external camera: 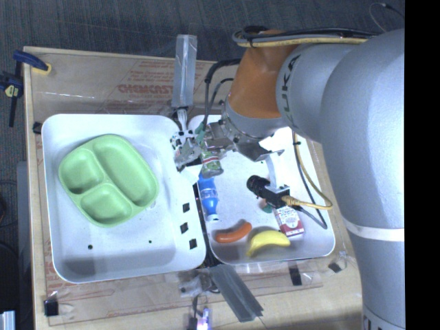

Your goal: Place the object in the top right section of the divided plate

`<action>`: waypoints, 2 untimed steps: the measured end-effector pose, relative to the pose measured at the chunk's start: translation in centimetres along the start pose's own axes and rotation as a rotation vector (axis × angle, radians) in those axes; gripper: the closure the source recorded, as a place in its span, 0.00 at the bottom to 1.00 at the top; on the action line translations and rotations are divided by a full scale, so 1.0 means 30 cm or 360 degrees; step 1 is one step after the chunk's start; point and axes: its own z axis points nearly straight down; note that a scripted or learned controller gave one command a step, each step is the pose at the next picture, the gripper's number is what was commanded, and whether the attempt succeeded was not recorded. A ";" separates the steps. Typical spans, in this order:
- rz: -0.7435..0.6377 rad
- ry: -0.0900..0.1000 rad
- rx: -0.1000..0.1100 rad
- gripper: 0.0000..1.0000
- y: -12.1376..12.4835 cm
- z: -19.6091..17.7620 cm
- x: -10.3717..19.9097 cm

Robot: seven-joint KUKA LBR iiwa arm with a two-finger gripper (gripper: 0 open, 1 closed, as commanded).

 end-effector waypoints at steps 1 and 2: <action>0.0001 0.0000 0.0001 0.00 -0.001 0.001 -0.001; -0.0006 -0.0001 0.0002 1.00 0.002 -0.030 -0.001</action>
